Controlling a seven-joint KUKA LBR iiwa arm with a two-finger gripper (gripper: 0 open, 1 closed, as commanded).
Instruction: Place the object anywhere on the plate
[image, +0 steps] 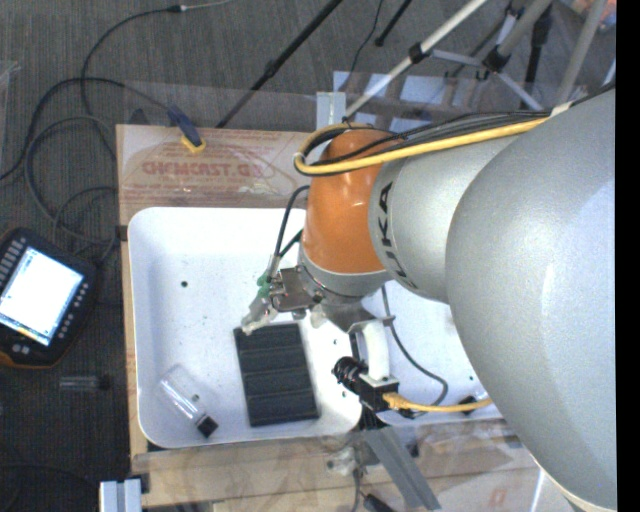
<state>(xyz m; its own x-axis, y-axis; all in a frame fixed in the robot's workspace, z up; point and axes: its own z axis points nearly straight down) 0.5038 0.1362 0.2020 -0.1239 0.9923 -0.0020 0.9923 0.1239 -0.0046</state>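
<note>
A dark ribbed rectangular plate (276, 374) lies flat in the front part of the left white bin (160, 250). A small clear plastic object with a black end (186, 396) rests on the bin floor to the plate's left, near the front left corner. My gripper (262, 312) hangs just above the plate's far left corner, below the arm's orange band (340, 215). A bit of green (263, 287) shows at the gripper's upper side. I see nothing held in it. The clear object lies well apart from the gripper, to its lower left.
The large grey arm (520, 290) covers the right side of the bench and the second bin. A yellow cable (430, 405) and black connector hang near the left bin's front right. A handheld screen (40, 295) lies left of the bench.
</note>
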